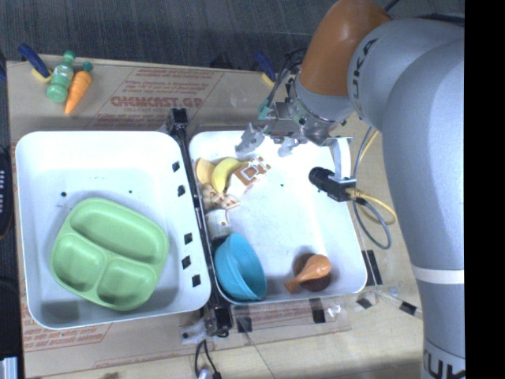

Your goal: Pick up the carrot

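Bins (47, 152): two are counted.
Carrot (77, 90): one, orange, green-topped, laid outside bins.
Gripper (267, 140): opening cannot be told.

Green tray (109, 251), banana (224, 172), blue bowl (239, 268)

- Two white bins (95, 144) on the bench, side by side.
- One green divided plate (109, 251) in the left-hand bin.
- One blue bowl (239, 267), one banana (223, 172), one brown drumstick-shaped toy (309, 270) in the right-hand bin.
- One carrot (77, 90) outside, beside one green bottle (60, 80).
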`<state>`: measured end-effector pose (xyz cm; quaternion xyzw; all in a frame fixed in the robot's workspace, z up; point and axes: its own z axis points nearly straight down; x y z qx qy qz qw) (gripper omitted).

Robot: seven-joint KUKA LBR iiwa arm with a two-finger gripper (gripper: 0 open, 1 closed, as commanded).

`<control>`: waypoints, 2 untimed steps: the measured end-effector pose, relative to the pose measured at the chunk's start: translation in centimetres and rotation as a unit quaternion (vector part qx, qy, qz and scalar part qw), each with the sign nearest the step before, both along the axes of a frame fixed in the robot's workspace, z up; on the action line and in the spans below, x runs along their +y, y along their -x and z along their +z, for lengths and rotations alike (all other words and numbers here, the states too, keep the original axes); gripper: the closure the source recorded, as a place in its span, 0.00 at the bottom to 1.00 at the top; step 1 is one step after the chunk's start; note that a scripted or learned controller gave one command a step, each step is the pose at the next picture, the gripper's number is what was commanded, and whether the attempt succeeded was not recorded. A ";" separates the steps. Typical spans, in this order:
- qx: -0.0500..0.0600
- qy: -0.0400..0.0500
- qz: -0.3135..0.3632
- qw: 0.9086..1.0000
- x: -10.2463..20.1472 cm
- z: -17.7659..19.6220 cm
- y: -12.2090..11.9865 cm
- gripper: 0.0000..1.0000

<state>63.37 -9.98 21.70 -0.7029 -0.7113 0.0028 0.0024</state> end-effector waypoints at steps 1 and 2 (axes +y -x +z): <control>-0.007 0.001 -0.074 0.997 -3.2 14.0 -2.4 0.00; 0.003 0.001 -0.215 0.977 -4.8 2.8 -1.1 0.00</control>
